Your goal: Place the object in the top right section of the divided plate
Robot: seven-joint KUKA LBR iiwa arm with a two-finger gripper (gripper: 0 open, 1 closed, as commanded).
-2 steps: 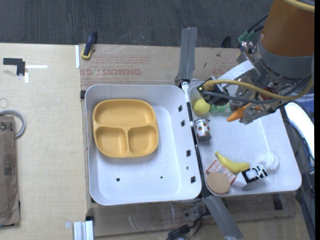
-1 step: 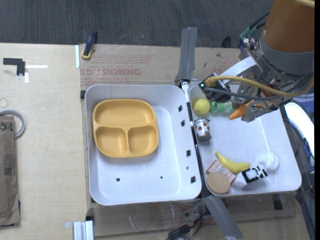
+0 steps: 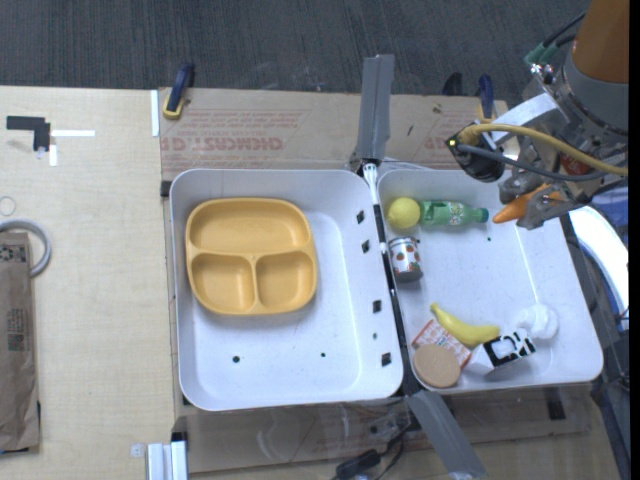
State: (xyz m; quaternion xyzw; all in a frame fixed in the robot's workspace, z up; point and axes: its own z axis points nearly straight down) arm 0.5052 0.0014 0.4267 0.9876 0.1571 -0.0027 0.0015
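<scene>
Gripper [image 3: 520,206] grips an orange carrot [image 3: 511,209] above the right bin [image 3: 560,298]; the yellow plate [image 3: 251,256] sits in the left bin [image 3: 290,368].

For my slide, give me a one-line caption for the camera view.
Empty yellow divided plate in the left white bin; banana, lemon and green bottle in the right bin.

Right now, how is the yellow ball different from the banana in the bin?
The yellow ball is round, while the banana is long and curved. The ball sits near the far end of the right bin, touching the green bottle; the banana lies near the front end, beside the round brown disc. The ball looks greener-yellow, the banana warmer. Both are yellow and lie in the same bin.
</scene>
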